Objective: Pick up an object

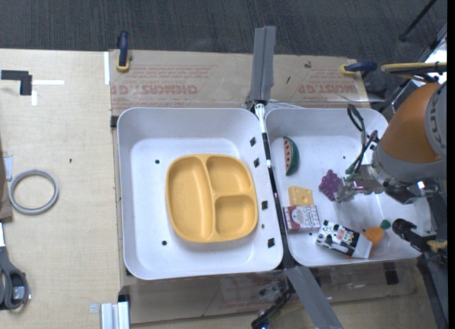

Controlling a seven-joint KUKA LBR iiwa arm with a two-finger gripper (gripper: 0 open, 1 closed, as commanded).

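The arm reaches into the right bin from the right. Its gripper hangs low over the bin's middle, just right of a bunch of purple grapes, touching or nearly touching it. A watermelon slice lies at the bin's left wall. A yellow cheese wedge sits above a small red and white box. Near the front edge lies a black and white carton with a small orange carrot beside it.
The left bin holds a yellow divided plate. On the bench at the far left lie a grey ring and scissors. A cardboard sheet lies behind the bins.
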